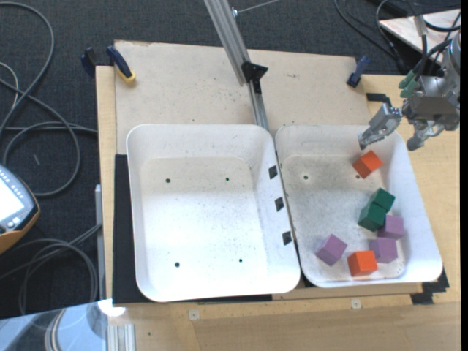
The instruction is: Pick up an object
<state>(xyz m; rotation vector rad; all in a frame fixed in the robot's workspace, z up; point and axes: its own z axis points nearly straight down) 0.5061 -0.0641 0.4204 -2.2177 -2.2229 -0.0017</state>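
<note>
Gripper hangs over the far right corner of the right bin, fingers spread wide and nothing between them; one finger points down-left toward the bin floor, the other sits out past the right rim. Nearest candidate is the orange cube, lying alone just below the left finger, tilted so its edges run at a slant to the bin walls. Well apart from it, toward the near right corner, the rest cluster: green block, purple cube by the wall, second purple cube, a lone purple cube a little to the left, and a second orange cube at the near rim. Left bin bears only specks and small dark holes. Judgement: the lone orange cube is the sensible target, since it has free space on all sides. To do it well, the gripper needs to shift left and nearer so the cube sits midway between the fingers, turn the wrist so the pads meet two flat opposite faces rather than corners, then descend close to the floor before closing. Risk: a finger landing on top of the cube or nudging it aside. No brand, label or readable writing on blocks, bins or bench.
</note>
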